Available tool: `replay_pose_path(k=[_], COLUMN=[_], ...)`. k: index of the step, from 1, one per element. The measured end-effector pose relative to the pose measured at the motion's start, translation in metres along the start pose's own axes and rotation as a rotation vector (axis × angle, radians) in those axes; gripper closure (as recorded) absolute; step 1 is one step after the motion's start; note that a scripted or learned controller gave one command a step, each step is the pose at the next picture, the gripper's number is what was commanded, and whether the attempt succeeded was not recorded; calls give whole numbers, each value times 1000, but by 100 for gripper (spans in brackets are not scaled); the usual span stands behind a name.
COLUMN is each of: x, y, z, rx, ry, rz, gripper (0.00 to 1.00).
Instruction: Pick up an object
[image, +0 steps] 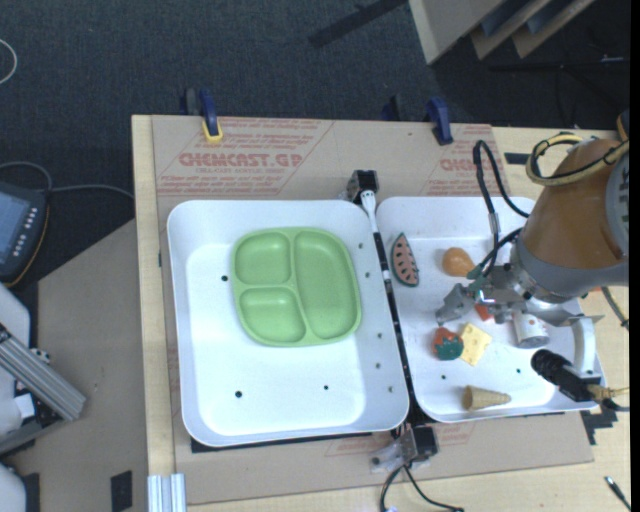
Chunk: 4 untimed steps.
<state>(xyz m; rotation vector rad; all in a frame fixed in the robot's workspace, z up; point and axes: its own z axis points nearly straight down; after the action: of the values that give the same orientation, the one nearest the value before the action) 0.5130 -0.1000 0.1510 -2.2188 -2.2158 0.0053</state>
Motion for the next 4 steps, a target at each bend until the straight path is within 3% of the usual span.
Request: replay_pose_path(k=[1, 2, 3, 4], x=[2, 1, 1, 0], y=[-9, -8, -7, -7], z=[47, 64, 53, 10], rx=[1, -9, -13, -11], ry=[1, -3, -4, -3], rz=[-1, 1, 2, -2], gripper=[0, 0, 100, 100])
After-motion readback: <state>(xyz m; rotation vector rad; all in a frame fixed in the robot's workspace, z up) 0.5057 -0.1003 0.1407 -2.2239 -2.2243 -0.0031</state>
